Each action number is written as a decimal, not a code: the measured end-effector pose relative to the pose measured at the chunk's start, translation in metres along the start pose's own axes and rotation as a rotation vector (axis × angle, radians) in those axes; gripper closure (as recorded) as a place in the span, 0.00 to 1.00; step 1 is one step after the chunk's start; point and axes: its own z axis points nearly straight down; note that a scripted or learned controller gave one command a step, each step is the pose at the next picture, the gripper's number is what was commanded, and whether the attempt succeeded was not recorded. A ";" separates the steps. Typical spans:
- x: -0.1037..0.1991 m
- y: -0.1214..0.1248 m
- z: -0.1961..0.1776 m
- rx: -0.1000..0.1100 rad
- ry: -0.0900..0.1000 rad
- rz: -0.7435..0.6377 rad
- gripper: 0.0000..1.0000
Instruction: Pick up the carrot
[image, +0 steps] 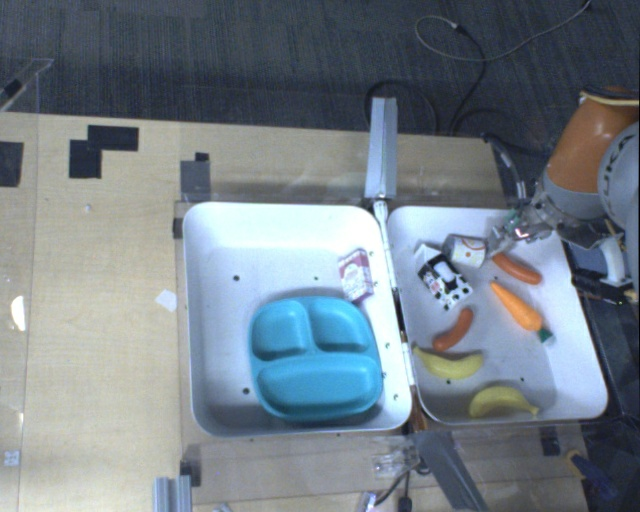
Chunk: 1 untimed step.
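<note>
Orange, tapered carrot (517, 306) with green tip lies in right bin (590, 385).

The carrot (517, 305) is orange, with a small green tip at its lower-right end. It lies flat and slantwise on the floor of the right bin (580, 345), in the right half, its thicker end pointing up-left.

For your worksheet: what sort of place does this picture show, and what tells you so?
Probably a robotics lab bench: a robot arm reaches over two white bins, toy food such as a carrot lies inside, and cables trail across the floor.
</note>
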 end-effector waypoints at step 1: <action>0.003 -0.004 -0.001 -0.001 0.000 -0.375 1.00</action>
